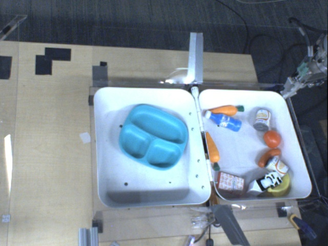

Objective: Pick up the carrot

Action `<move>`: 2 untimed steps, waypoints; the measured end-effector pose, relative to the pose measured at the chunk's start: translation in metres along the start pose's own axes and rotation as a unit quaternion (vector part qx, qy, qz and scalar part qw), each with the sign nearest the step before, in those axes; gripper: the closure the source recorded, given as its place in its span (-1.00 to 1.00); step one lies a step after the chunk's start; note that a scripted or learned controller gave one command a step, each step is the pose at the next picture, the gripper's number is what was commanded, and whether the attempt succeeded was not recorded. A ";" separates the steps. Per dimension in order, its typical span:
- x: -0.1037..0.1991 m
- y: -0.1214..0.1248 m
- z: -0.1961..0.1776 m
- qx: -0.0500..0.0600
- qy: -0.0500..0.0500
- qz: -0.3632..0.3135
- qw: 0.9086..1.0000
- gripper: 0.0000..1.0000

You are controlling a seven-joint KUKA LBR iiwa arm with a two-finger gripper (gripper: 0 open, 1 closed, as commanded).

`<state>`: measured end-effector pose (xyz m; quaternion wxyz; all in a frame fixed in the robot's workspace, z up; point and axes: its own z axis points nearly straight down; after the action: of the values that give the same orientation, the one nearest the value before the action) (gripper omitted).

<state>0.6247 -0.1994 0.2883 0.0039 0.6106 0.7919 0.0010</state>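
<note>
Snack box (230, 181) sits at the right bin's (293, 118) 6 o'clock. Carrot (212, 148) lies along its 9 o'clock wall, awkward for pinching. Claw (300, 77) at 1 o'clock outside; grip state unclear.

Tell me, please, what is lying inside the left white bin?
A blue three-compartment plate lies in the left bin. Whatever is beneath the plate is covered.

2 carrots (224, 109), 2 bins (102, 137), 1 blue tray (152, 136)
</note>
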 end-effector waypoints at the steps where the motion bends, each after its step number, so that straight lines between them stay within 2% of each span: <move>1: 0.014 0.026 0.008 -0.001 0.000 -0.010 1.000 1.00; 2: 0.007 0.049 0.011 -0.001 0.000 -0.010 1.000 1.00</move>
<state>0.6708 -0.1806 0.2778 0.0044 0.6024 0.7981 0.0015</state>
